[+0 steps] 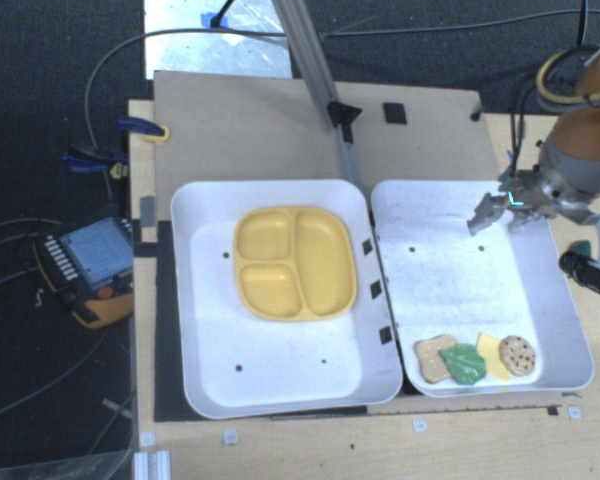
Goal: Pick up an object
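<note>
Your grey two-finger gripper (488,214) hangs over the upper right part of the right shallow white bin (450,268), and you cannot tell how its jaws stand. The pickable things lie well apart from it, in that bin's lower right corner: a tan toast-shaped slice (433,357), a green leafy piece (465,364), a yellow wedge (491,353) and a round speckled cookie (518,355), packed together. A yellow three-compartment plastic plate (294,262) sits in the left white bin (210,358).
</note>
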You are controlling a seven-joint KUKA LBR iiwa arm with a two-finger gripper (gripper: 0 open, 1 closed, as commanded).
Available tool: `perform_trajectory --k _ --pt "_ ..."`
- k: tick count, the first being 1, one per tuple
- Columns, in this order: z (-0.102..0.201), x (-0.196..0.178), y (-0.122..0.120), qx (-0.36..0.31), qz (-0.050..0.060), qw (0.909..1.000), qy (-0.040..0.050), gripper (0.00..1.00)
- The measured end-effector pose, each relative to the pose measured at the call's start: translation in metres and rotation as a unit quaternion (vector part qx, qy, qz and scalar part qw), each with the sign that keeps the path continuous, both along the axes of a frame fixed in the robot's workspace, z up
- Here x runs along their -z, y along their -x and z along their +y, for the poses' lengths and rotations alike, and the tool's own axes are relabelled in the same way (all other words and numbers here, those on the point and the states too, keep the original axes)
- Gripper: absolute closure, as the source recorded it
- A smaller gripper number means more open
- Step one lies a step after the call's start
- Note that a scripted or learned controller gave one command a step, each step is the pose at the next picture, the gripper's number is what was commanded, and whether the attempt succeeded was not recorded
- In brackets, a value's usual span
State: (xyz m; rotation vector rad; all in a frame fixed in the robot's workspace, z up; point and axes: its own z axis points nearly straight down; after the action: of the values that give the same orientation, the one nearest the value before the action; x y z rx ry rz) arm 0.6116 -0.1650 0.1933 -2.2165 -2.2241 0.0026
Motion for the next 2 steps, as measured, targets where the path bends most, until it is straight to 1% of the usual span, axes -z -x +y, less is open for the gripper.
perform_trajectory --k 1,2 --pt "0.0 -0.002 -0.001 0.0 -0.002 1.0 0.0004 0.0" --pt "0.007 0.058 -0.003 -0.002 0.0 1.0 -0.0002 0.0"
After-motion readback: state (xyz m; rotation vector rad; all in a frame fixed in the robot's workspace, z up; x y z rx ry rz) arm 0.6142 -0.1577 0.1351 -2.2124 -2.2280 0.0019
